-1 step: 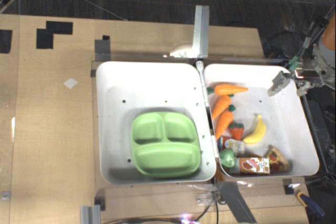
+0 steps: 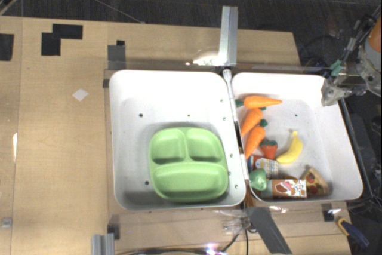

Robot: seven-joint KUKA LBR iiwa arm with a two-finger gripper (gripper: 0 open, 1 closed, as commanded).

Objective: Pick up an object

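Carrots [image 2: 255, 123] beside banana [image 2: 290, 149], strawberry [image 2: 269, 148]

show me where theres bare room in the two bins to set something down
Free: the right bin floor right of the banana, and the left bin floor around the green tray. Crowded: the right bin's left wall and front, with carrots.

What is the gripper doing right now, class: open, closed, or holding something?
Gripper: at the right bin's upper right rim; whether it is open or closed cannot be told, and no object is seen in it.
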